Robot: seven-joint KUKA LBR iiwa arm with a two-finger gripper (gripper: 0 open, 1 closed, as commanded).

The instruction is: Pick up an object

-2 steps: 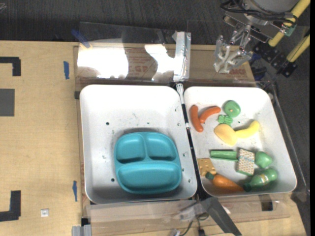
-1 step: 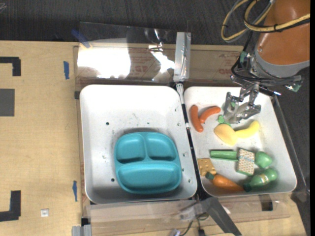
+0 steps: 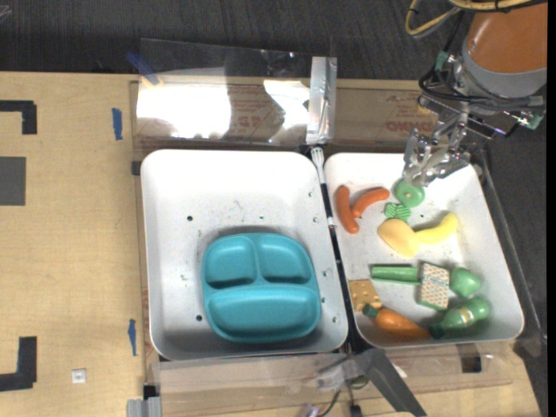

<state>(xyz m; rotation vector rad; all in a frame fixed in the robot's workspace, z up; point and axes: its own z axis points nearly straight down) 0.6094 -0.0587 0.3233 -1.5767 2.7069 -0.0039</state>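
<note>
The bench carries two white bins side by side. In the left bin (image 3: 165,189) lies a teal divided plate (image 3: 259,287), near the front wall. The right bin (image 3: 499,259) holds toy food: two orange sausages (image 3: 358,205), a yellow banana (image 3: 417,233), a green round piece (image 3: 408,193), a green-handled brush (image 3: 415,278), a carrot (image 3: 398,321) and green vegetables (image 3: 462,307). The gripper (image 3: 432,165) hangs over the back of the right bin, just above the green round piece, with nothing visibly between its fingers

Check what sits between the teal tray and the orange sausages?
Camera view: bare white floor of the left bin, then the two bins' adjoining rims. Nothing else lies between the teal tray and the orange sausages.
</note>
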